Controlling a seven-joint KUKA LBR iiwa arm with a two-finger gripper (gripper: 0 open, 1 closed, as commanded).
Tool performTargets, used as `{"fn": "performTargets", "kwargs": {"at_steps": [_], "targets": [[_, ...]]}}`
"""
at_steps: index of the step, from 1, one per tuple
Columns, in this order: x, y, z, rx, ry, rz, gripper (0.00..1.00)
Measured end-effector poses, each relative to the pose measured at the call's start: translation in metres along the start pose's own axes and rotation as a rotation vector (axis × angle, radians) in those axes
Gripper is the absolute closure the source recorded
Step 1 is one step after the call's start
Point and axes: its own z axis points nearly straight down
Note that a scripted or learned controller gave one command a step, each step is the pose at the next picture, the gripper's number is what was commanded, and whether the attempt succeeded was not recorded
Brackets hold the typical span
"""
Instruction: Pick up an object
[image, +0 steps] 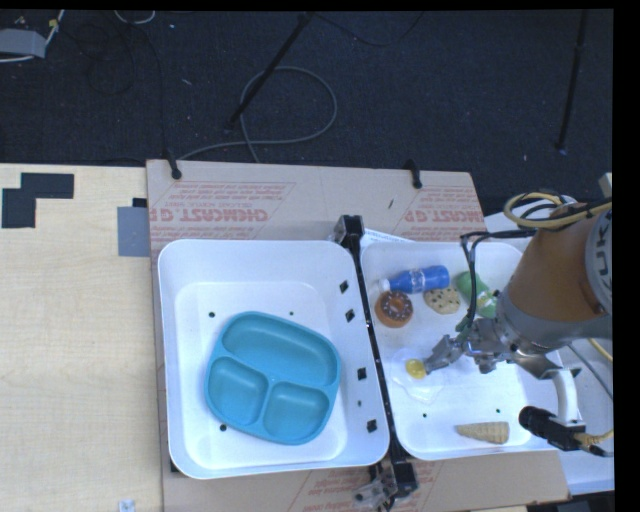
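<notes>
Reach step: gripper (432, 362) low at the right bin's (440, 440) middle by a yellow piece (416, 369) (grip state unclear); next, close and lift.

Arm (560, 285) enters from the right edge, over the right bin's right half. Orange band sits uppermost in view, grey wrist section below it. Wrist angled down and to the left, toward the bin's middle. Gripper (432, 362) low over the bin floor, near the centre, pointing left toward the bin's left wall. Finger state unresolved at this slant.
</notes>
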Motion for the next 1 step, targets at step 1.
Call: {"fn": "performTargets", "kwargs": {"at_steps": [1], "targets": [[0.0012,0.0004,0.0488,-0.004,0.001,0.0,0.0]]}}
